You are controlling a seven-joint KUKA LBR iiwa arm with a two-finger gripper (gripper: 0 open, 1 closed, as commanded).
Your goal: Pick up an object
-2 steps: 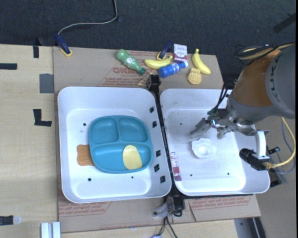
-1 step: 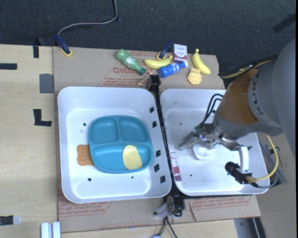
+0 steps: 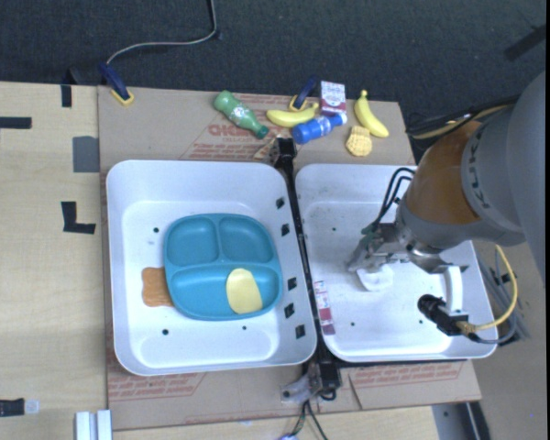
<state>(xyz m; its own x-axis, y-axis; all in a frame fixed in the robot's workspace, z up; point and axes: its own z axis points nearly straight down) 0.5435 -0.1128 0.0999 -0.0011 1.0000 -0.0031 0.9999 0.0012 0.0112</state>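
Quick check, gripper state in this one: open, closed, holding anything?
Gripper: down in the right bin, over a small white object; open or closed cannot be told, and no grasp is visible.

Robotics lab test bench: industrial arm (image 3: 495, 181) over two white bins (image 3: 128, 246) on taped cardboard (image 3: 165, 122), toy food props (image 3: 293, 115), loose cable (image 3: 165, 44)

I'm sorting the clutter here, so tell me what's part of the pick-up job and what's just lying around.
In play:
gripper
small white object under it, right bin

Lying about:
blue divided plate
yellow piece
orange piece
two bananas, green bottle behind the bins
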